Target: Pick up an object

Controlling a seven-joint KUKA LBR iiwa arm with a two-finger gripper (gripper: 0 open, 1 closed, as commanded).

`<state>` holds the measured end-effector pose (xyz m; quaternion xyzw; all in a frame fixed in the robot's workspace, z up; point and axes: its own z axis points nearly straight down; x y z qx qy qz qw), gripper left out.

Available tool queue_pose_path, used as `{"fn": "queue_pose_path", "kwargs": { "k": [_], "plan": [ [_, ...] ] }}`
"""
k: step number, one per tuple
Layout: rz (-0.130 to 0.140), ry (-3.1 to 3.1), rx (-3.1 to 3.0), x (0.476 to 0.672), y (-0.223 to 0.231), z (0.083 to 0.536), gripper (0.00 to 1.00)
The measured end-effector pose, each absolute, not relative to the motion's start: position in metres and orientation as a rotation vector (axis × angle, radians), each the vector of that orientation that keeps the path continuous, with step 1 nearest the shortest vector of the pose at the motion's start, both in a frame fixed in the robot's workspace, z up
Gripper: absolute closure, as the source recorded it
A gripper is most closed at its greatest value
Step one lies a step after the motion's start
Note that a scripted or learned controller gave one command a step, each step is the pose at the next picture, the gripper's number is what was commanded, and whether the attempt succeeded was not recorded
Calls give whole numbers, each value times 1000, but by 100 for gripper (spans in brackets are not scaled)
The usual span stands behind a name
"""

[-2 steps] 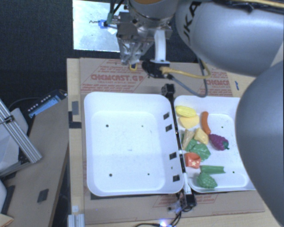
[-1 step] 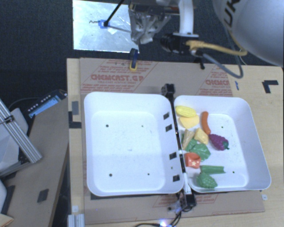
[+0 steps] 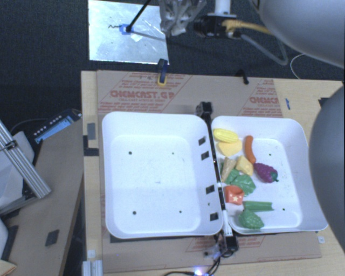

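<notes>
Gripper (image 3: 180, 16) hangs up top, past the far edge of the bench and well apart from both bins, w/ nothing visible in it; it's too blurred to tell open vs closed. All the toy food sits in the right bin (image 3: 294, 126), crowded toward the divider: yellow piece (image 3: 226, 135) at the far end, orange stick (image 3: 249, 146) and purple grapes (image 3: 266, 172) mid-bin, green bean (image 3: 257, 205) and green lump (image 3: 250, 219) nearest the camera. So by the look of it no pick is done; approach, descent, grasp and lift are all still to go.
</notes>
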<state>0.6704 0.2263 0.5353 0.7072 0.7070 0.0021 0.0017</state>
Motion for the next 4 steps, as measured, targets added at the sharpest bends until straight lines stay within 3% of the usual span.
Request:
{"fn": "queue_pose_path", "kwargs": {
  "k": [1, 2, 3, 4],
  "plan": [
    [-16, 2225, 2225, 663, 234, 408, 100],
    [22, 2224, 2211, 629, 234, 542, 100],
    [-15, 2214, 2234, 630, 127, 430, 100],
    [13, 2228, 2210, 645, 201, 490, 100]
  ]
}}
